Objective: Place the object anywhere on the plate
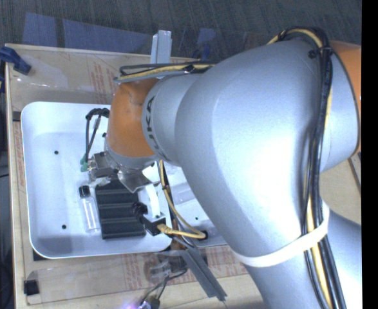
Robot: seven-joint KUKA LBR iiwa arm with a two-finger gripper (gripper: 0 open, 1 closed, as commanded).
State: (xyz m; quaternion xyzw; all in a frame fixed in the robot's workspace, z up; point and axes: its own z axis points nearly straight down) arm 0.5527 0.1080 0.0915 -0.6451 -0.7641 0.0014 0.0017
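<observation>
**Arm low over the left bin, plate hidden from view**

Nearest to the camera is the big grey arm [266, 159], which covers most of the right half of the picture. Its orange band [127, 124] sits above the wrist, and below it the black gripper [119, 212] hangs low in the left white bin [40, 166].

Whether the jaws are open or closed I cannot tell; the black body hides them, and I see nothing held between them.

Just beside the gripper, on its left, a small clear vial with a dark cap [89, 210] lies on the bin floor. This is probably the object of the task. No plate is seen; the arm covers the place of the second bin.

To do this step well, I think the gripper should center over the vial and close across its narrow side, because a round vial can roll away easily.
</observation>
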